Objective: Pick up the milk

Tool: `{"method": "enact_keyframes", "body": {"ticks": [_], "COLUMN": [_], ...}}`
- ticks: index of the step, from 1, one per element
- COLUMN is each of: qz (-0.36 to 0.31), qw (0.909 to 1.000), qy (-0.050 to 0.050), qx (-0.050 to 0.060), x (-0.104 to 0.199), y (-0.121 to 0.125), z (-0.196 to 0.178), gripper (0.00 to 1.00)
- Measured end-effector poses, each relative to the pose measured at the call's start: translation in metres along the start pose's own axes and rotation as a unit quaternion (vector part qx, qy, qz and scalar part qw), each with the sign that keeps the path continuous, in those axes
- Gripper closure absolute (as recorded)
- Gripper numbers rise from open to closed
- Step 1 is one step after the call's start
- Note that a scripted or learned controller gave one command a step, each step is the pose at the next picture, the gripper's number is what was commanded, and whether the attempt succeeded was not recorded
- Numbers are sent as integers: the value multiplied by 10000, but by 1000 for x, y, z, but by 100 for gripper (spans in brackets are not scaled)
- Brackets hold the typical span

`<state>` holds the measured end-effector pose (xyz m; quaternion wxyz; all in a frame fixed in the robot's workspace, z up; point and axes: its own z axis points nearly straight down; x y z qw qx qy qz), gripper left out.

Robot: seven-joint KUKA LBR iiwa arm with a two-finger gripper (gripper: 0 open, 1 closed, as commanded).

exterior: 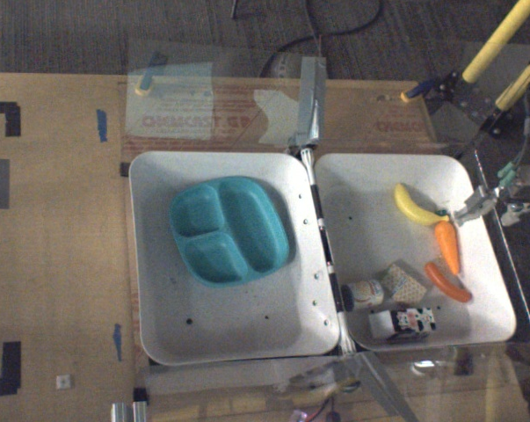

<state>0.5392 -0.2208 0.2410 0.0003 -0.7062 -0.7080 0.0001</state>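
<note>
The milk (404, 322) is seen as a small white carton with black cow patches, lying on its side at the near edge of the right bin (361, 192), just beside a small can (363, 294) and a tan wedge (403, 282). The gripper (472, 207) is placed over the far right, between banana (416, 206) and carrot (447, 246); its grip cannot be told.

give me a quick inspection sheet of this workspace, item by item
surface: wooden bench bearing left bin and right bin, side by side
job's things: milk lying near right bin's front wall
clutter: teal tray in left bin; banana, two carrots, can, small packet in right bin
grippers: gripper at right bin's right rim, near banana, away from milk
cables: black cable on floor behind bench
surroundings: yellow-handled clamps at upper right
</note>
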Motion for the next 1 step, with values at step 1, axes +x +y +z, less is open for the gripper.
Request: {"method": "enact_keyframes", "body": {"ticks": [1], "qz": [609], "qw": [9981], "qy": [0], "qx": [3], "x": [21], "y": [29], "z": [127], "gripper": [0]}}
